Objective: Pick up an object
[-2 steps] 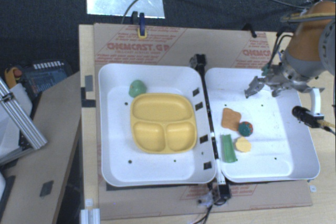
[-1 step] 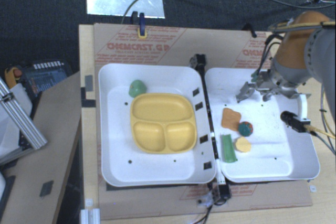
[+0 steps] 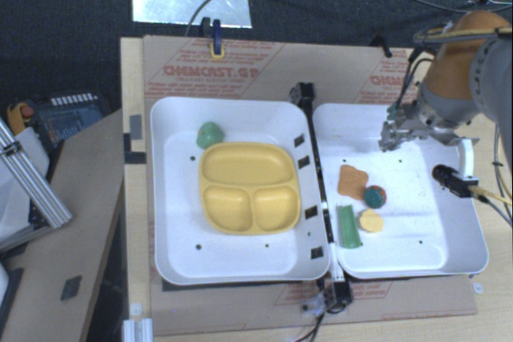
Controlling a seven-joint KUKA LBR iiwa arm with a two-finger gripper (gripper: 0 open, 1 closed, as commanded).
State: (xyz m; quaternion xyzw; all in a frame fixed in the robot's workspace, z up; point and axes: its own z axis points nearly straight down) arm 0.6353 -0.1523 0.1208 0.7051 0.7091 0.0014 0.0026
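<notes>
Evidently poised high: gripper over right bin, above orange piece; finger state impossible to tell, nothing visibly held.

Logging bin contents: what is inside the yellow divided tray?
The yellow divided tray holds nothing in its three compartments. A green object lies in the bin just behind it. What the tray covers is hidden.

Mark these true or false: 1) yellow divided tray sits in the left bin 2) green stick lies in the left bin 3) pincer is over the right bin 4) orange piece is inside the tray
1) True: the yellow three-compartment plastic tray sits in the left white bin.
2) False: the green stick lies in the right white bin.
3) True: the pincer hangs over the right bin's far part.
4) False: the flat orange piece lies on the right bin's floor.
</notes>
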